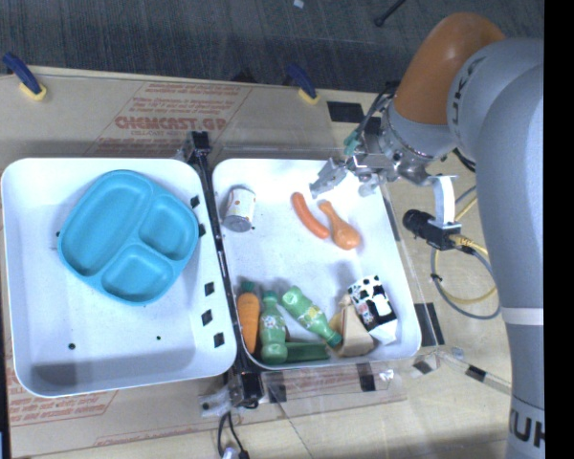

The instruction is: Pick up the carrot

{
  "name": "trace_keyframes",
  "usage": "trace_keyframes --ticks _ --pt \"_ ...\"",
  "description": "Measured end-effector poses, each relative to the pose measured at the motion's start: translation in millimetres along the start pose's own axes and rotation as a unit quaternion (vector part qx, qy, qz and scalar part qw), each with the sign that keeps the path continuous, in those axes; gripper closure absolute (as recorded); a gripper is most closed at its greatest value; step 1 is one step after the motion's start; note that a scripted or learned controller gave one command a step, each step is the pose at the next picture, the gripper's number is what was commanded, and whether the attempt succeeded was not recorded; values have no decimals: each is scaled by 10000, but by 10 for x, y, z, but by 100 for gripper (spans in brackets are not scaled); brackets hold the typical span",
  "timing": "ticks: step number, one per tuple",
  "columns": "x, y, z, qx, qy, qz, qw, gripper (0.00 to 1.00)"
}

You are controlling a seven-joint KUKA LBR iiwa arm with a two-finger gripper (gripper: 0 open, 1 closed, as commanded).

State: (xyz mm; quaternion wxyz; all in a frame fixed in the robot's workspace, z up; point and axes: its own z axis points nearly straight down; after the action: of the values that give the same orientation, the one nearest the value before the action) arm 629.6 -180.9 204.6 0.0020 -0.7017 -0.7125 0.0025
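Nearest the camera, along the front wall of the right bin (402, 285), lies a cluster: the carrot (248, 319), orange with a green top, lies lengthwise against the divider side at the bin's front-left corner. Just beside it are 2 green bottles (297, 325), then a brown carton (355, 333) touching a black-and-white milk carton (373, 306).

In the left bin (19, 256) sits a blue 3-compartment tray (126, 235).

Farther back in the right bin, a small tin can (238, 207) stands near the divider, and an orange sausage (311, 215) lies beside an orange pear-shaped toy (342, 229), the 2 touching or nearly so.

Beyond them, the gripper (337, 176) hovers over the bin's rear-right part, just above the sausage; its fingers look parted, with nothing between them. It is well apart from the carrot.
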Motion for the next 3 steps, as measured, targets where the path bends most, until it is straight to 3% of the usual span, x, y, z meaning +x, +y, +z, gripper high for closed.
trace_keyframes --ticks 1,2,3 --pt "404 -810 622 38 7 -522 9986 0" --pt "901 -772 1160 30 17 -321 9995 0" --pt "742 100 770 80 0 -148 9999 0"
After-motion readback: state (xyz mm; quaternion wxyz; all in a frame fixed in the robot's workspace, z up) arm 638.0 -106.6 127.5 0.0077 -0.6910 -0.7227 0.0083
